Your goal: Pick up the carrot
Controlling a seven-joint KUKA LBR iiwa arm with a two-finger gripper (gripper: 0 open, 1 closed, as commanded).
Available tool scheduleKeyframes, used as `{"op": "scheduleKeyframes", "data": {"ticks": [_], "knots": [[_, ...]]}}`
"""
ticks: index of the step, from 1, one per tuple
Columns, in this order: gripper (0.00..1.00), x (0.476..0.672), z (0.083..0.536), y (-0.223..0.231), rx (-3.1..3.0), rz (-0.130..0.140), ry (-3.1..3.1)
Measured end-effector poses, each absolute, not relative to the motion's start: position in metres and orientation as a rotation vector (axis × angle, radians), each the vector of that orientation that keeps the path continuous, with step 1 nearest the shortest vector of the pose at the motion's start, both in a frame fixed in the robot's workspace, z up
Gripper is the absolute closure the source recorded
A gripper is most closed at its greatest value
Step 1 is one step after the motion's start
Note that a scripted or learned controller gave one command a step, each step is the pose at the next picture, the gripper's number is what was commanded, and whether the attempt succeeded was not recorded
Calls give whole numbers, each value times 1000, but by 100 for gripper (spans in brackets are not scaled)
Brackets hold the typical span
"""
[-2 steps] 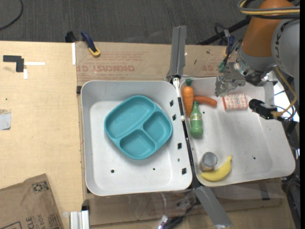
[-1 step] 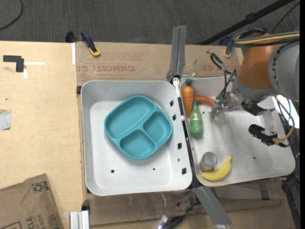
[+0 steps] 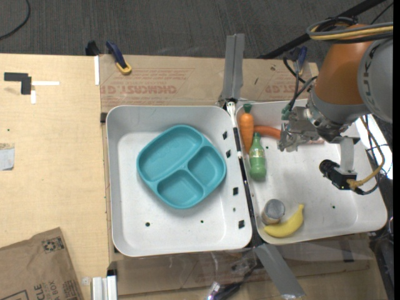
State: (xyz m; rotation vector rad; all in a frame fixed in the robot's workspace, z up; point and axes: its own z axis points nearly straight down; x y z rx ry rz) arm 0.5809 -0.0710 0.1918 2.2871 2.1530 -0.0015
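Two white bins side by side on the bench: left bin (image 3: pixel 119 186) and right bin (image 3: pixel 369 214). In the left bin, a teal divided plate (image 3: pixel 181 165) with three compartments, lying about the middle. In the right bin, carrot (image 3: pixel 247 127) at the far left corner, lengthwise along the left wall, green top pointing to the far edge, orange body pointing toward the near side. Just below its tip, a green bottle (image 3: pixel 257 159), touching or nearly so. A second orange piece (image 3: pixel 267 131) slanting out to the right from beside the carrot toward the claw; cannot tell what it is. Near the front left of the same bin, a yellow banana (image 3: pixel 286 224) curled around a small grey can (image 3: pixel 273 211), the two touching. Arm (image 3: pixel 344 74) in from the right, orange band above the wrist, hanging over the far middle of the right bin. Gripper (image 3: pixel 292 136) low over the bin floor, to the right of the carrot, near but apart from it, with the slanted orange piece between the two. Nothing visibly clamped. Finger spread cannot tell, tips blurred against the wrist hardware. Black cable end (image 3: pixel 334 174) dangling to the right of the claw.
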Motion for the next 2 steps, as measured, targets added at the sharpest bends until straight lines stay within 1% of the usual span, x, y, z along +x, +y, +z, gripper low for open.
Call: {"op": "scheduleKeyframes", "data": {"ticks": [1,2], "knots": [[100,524,240,-62,2334,-3,2104],[100,477,247,-71,2530,-5,1865]]}}
